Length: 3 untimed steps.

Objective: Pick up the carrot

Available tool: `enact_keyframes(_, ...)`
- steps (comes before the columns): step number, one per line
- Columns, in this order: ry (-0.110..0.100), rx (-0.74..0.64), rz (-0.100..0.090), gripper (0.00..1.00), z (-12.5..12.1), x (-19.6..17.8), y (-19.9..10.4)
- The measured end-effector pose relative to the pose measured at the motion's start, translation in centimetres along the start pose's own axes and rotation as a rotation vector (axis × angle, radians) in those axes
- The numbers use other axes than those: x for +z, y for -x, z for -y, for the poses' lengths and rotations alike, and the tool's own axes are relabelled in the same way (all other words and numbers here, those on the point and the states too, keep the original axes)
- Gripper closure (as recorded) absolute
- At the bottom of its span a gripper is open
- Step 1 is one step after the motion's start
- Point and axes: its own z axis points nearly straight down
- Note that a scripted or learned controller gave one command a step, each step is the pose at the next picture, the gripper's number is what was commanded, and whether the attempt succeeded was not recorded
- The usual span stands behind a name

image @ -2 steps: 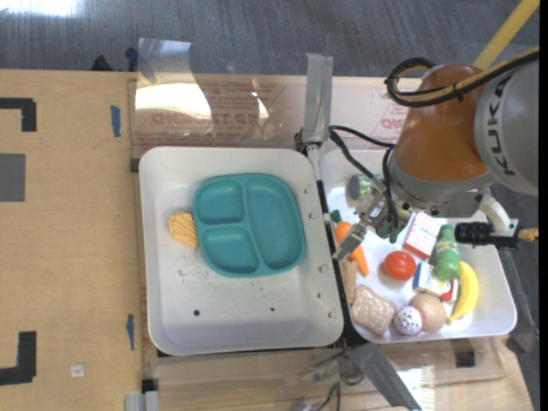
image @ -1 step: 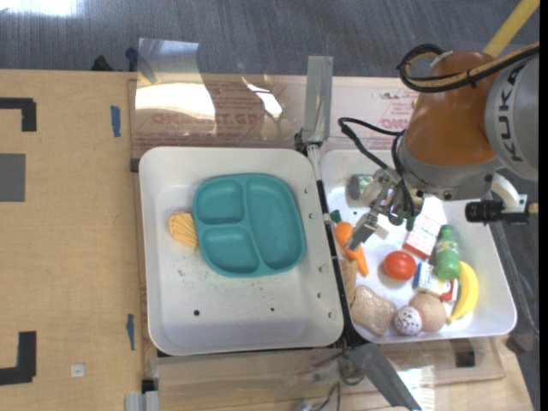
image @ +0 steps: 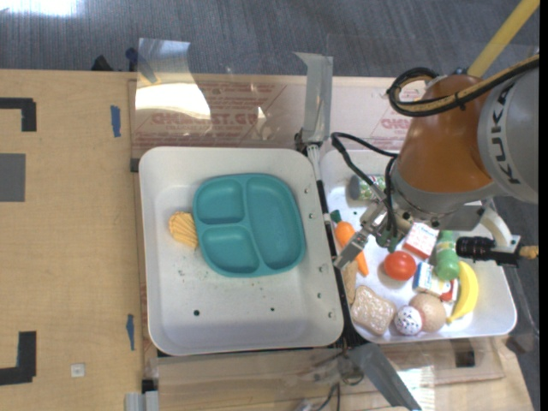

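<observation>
The carrot (image: 344, 233) is orange with a small green top and lies at the left edge of the right bin (image: 497, 319), running down toward the lower right. My gripper (image: 363, 240) is low in that bin, directly over the carrot's middle, and covers part of it. A second orange stretch of the carrot shows below the gripper. The arm's orange band (image: 441, 148) and grey wrist hang over the bin's upper half and hide what lies beneath.
A red tomato (image: 398, 265), a red-and-white box (image: 419, 240), a green item (image: 446, 264), a banana (image: 467, 291), bread (image: 372, 309), an egg (image: 430, 312) and a dotted ball (image: 408, 319) crowd the right bin. The left bin (image: 171, 315) holds a teal divided plate (image: 249, 223) and a yellow shell-shaped piece (image: 182, 228).
</observation>
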Motion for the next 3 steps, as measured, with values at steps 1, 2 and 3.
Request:
enact_keyframes(1,0.004,-0.009,0.013,0.00,5.1,9.5,8.5)
enact_keyframes(2,0.008,-0.014,0.015,1.00,4.8,8.4,8.4)
enact_keyframes(3,0.004,0.257,0.004,1.00,5.7,-0.1,0.5)
